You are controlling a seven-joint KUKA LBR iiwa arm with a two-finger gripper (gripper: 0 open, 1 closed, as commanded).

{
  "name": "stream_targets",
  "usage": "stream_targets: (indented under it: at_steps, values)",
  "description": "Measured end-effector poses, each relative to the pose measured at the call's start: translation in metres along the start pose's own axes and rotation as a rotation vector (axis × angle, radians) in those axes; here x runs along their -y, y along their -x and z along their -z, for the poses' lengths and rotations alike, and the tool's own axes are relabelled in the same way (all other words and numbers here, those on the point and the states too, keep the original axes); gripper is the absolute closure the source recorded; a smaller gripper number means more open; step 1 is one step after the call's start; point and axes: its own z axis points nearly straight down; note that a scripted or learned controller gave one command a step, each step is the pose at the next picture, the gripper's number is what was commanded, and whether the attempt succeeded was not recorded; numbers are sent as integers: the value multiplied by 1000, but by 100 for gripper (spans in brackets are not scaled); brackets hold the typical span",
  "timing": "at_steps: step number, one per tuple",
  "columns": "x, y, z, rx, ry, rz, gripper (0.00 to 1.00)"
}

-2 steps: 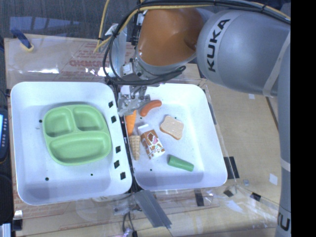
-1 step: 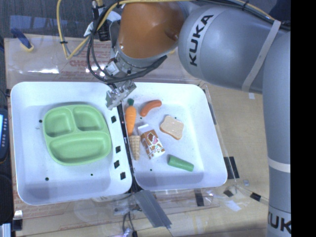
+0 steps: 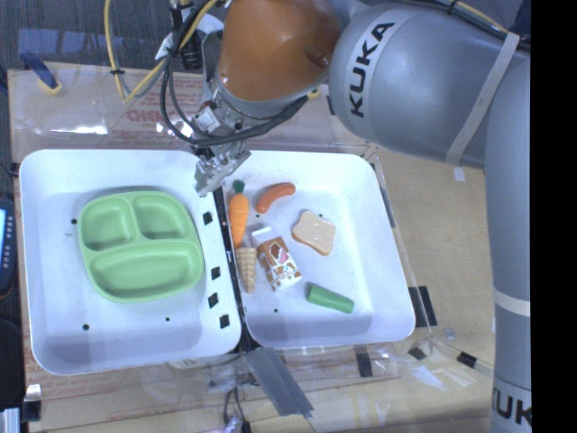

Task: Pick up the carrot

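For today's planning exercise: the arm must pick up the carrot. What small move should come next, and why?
Probably a short shift toward the carrot, then a descent. The gripper sits up and left of the carrot's green top, near the right bin's left edge, with nothing seen between its fingers.

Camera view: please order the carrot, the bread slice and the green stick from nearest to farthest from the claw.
Measured from the claw:
1. Carrot, just below it, at the right bin's left edge.
2. Bread slice, mid-bin, to the right.
3. Green stick, lower right, toward the front.
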Motion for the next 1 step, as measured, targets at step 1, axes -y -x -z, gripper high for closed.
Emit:
stream_targets:
  at_steps: [1]
  values:
    - [-7, 84, 35, -1, 0, 387, 100]
